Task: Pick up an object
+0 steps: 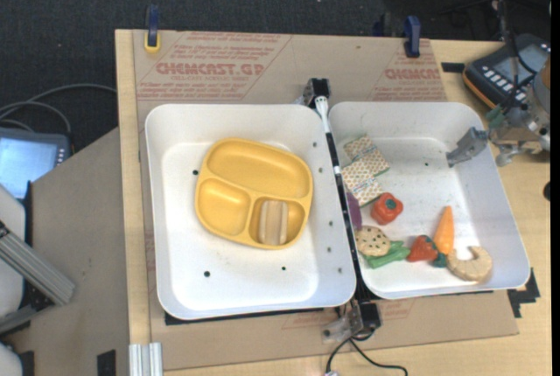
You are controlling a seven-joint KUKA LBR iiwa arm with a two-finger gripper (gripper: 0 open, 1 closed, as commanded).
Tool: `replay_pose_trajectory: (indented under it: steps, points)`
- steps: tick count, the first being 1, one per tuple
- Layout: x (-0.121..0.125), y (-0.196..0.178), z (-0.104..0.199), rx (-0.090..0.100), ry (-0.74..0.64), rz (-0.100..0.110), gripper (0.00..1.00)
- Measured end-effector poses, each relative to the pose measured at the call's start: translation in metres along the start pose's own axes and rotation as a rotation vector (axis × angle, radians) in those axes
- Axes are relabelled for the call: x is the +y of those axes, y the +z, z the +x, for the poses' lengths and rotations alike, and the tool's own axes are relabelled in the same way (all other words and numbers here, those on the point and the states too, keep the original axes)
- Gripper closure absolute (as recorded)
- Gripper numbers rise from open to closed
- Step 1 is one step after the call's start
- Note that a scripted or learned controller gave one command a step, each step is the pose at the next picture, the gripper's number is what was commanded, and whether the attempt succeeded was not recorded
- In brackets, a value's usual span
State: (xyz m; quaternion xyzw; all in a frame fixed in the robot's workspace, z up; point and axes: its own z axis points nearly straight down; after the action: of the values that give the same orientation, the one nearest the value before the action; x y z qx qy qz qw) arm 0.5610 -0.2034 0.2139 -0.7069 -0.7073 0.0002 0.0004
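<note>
Toy foods (411, 234) in right bin (499, 199), yellow tray (254, 191) in left bin (175, 217), gripper (464, 147) grip unclear

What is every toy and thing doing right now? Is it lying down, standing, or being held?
yellow plate: flat in the left bin, right way up
tan block: lying in a plate compartment
tomato: resting in the right bin, free
carrot: lying flat, free
cookie: lying flat
bagel piece: lying by the carrot
gripper: over the right bin, holding nothing
</note>
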Motion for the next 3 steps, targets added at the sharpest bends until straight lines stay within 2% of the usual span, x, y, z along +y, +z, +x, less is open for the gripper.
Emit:
replay_pose_trajectory:
  steps: [1,2,3]
  points:
    - [-0.047,0.119,-0.016,0.003,-0.004,-0.003,0.00]
    - [-0.083,0.130,0.054,0.006,-0.004,0.006,0.00]
    - [-0.082,0.129,-0.005,-0.005,0.005,-0.003,0.00]
